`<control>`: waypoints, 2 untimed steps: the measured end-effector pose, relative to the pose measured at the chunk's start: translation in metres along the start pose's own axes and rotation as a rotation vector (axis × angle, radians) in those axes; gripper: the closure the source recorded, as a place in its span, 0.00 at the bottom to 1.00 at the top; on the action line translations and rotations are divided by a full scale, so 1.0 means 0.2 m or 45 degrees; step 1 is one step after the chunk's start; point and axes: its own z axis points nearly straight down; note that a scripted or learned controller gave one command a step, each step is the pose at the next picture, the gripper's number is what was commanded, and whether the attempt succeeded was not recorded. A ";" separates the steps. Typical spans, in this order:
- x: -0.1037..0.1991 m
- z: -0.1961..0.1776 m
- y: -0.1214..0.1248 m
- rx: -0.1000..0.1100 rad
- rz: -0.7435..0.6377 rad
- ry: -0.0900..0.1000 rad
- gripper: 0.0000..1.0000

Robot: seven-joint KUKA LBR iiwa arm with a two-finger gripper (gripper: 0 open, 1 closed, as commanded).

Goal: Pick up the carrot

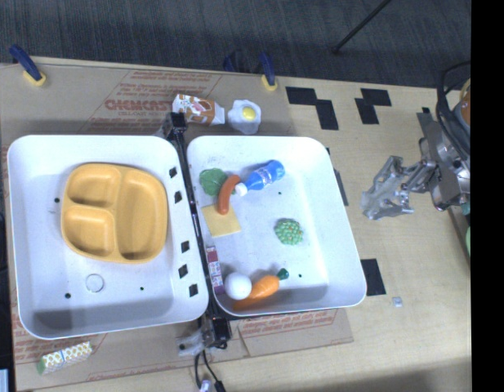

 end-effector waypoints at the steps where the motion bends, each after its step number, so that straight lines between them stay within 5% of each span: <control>1: 0.00 0.63 0.00 -0.001 0.274 0.003 1.00; 2: -0.07 0.33 0.01 -0.001 -0.228 0.001 1.00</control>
